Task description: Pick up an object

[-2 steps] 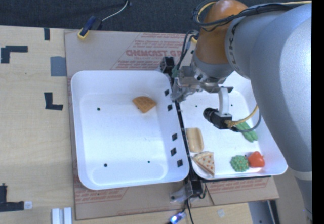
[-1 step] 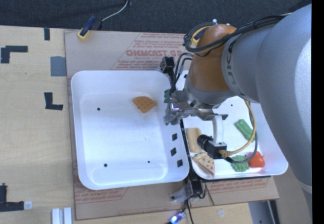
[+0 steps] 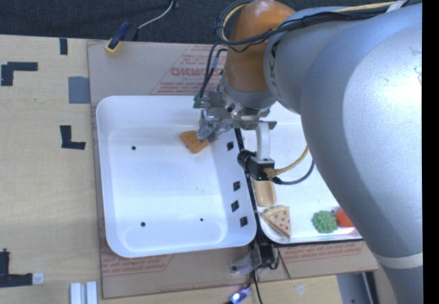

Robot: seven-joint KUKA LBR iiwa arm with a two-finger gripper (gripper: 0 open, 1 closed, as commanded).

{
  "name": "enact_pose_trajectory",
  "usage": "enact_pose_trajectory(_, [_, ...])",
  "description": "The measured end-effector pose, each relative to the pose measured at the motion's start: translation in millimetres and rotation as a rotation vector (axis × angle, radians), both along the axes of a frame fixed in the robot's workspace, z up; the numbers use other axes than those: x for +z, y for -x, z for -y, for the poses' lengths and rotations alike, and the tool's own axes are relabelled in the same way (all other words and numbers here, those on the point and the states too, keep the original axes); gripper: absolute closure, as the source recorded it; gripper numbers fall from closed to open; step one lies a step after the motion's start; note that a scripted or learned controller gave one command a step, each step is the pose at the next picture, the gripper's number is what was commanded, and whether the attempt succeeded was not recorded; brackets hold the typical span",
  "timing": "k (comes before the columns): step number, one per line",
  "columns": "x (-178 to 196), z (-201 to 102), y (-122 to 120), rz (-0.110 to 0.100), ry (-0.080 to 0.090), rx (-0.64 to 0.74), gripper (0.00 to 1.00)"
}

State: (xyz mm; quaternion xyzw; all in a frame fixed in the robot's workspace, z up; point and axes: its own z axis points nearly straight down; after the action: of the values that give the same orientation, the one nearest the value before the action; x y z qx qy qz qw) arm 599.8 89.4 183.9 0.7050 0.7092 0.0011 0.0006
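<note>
Grey and orange, your arm (image 3: pixel 329 76) fills the frame's right side, reaching over the left bin (image 3: pixel 116 158). Your gripper (image 3: pixel 209 124) hangs at the bin's upper right, directly above a tan cracker-like piece (image 3: pixel 192 142); its tips meet the piece's right end, though whether they clasp it, you cannot tell.

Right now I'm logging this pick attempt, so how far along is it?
Done: the arm has reached the left bin, its gripper right at the orange cracker. In hand: nothing clearly; a grip can't be confirmed. Left: lifting it. The pizza slice and broccoli sit in the right bin.
</note>
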Motion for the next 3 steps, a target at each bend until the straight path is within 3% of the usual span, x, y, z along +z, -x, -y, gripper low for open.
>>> enact_pose_trajectory(1, [-103.9, -48.4, 24.8, -0.007, 0.002, -0.002, 1.00])
enact_pose_trajectory(2, [-98.2, -136.2, 88.6, 0.000, 0.002, 0.001, 1.00])
enact_pose_trajectory(3, [-98.2, -135.1, 87.1, -0.002, -0.002, -0.002, 0.00])
